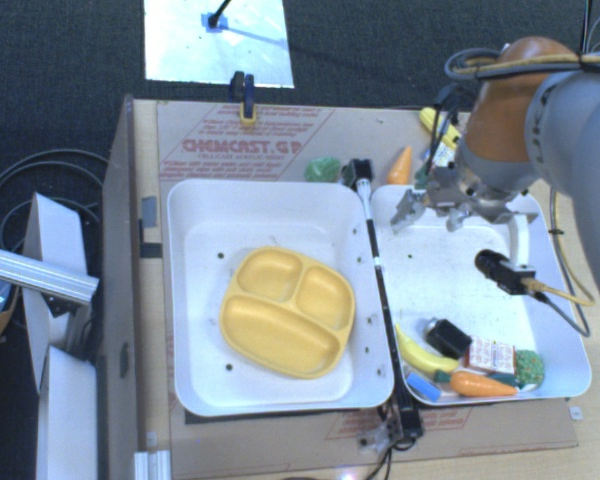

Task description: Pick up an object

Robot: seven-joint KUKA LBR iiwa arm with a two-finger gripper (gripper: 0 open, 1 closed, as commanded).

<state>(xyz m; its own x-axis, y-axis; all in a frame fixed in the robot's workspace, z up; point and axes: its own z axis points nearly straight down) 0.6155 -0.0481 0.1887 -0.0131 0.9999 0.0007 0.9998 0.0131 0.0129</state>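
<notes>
My own wrist is covering part of the right bin's [435, 283] far edge. My gripper [428, 215] is hovering there, fingers spread, gripping nothing. A yellow divided plate [290, 311] is lying in the left bin [205, 263]. The banana [418, 352], black block [448, 338] and orange carrot [480, 384] are crowding together in the right bin's near corner.

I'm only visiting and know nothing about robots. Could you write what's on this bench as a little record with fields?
Left bin: yellow divided plate
Right bin: banana, black object, carrot, broccoli, red-and-white box, all clustered at its near edge
Gripper: open, holding nothing, above the right bin's far left corner
Behind the bins: green item, loose carrot
</notes>
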